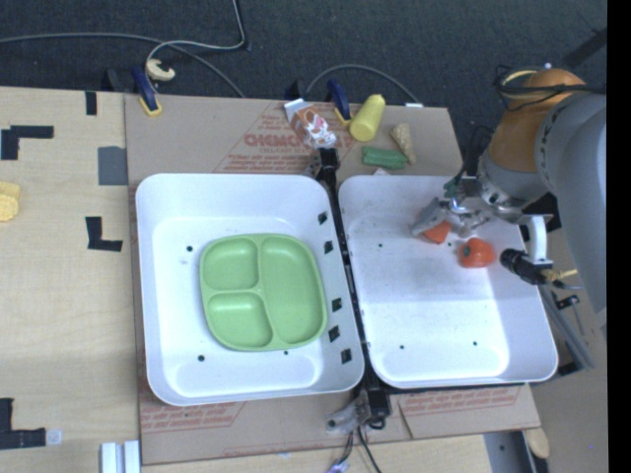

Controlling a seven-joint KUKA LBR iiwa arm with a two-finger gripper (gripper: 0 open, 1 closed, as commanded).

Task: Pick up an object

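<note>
Seen from above: gripper (441, 220) reached into the right bin (434, 343) near its upper edge, tips lowered over a small orange-red piece (435, 232). Looked pinched around that piece, though too blurred to say for sure; state of the fingers could not be told. Lay just right of that piece: a red tomato-like object (476, 253), loose on the bin floor, apart from the gripper. Held in the left bin (168, 264), left of the right bin: a green divided plate (262, 291), flat and untouched. Scattered on the tabletop beyond the right bin's far rim: a yellow bottle (368, 116) and a green piece (384, 158), probably out of play.
</note>
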